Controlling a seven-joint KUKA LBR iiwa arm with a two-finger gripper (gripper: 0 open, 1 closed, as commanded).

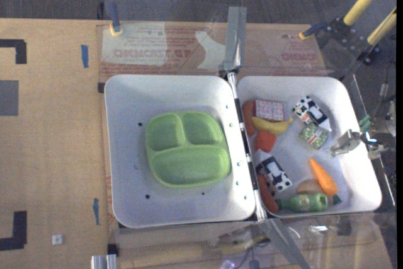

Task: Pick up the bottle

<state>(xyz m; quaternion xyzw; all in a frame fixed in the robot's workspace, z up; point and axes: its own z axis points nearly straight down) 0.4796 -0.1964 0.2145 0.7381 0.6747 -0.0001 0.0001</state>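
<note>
The bottle (305,201) is green with a lighter yellow-green middle. It lies on its side along the front wall of the right bin (362,189), lengthwise left to right. A carrot (323,176) lies just above it, pointing up-left, and a tan rounded item (308,186) touches its upper side. A red sausage-like piece (268,197) lies at its left end.
The right bin also holds a banana (272,125), a patterned box (269,110), two black-and-white cartons (310,110) (274,174) and a green carton (313,135). A small grey metal piece (348,142) sits at that bin's right rim. The left bin (126,104) holds a green divided plate (186,149).
</note>
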